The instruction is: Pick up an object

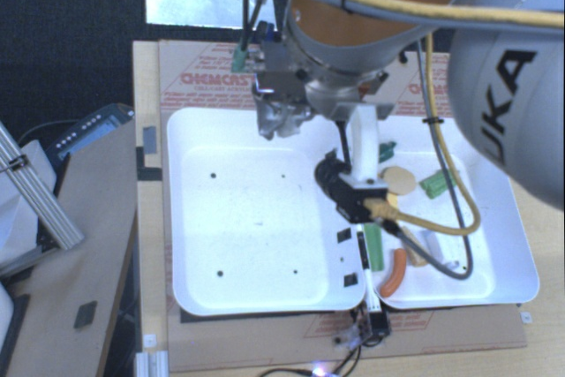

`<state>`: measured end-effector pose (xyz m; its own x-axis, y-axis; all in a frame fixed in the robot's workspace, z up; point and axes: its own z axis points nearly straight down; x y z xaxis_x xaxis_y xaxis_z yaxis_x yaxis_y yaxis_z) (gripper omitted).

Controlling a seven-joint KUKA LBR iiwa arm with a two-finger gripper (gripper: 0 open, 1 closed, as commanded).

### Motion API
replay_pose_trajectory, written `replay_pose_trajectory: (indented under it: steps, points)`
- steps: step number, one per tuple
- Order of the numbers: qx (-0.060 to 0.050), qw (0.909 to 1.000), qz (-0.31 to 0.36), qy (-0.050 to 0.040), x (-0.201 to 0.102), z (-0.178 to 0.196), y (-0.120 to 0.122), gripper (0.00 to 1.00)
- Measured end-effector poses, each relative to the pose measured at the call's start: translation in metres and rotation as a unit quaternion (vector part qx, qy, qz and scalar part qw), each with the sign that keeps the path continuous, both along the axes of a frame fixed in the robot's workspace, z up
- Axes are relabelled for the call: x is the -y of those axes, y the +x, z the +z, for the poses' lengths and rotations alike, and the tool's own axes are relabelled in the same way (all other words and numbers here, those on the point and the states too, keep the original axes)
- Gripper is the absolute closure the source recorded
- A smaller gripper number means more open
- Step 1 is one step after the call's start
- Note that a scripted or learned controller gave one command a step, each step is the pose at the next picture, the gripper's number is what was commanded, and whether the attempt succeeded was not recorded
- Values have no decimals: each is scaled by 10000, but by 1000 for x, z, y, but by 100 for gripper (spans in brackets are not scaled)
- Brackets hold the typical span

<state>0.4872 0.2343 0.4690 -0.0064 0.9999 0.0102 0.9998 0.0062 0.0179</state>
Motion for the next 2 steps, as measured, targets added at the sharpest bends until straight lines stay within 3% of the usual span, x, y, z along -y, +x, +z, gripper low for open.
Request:
replay_pose_trajectory:
  steps: [1,2]
  points:
    - [-120,9999,-26,-65,0,-90,-2,100]
    - [-161,9998,-30,-85,1,-248,-3,100]
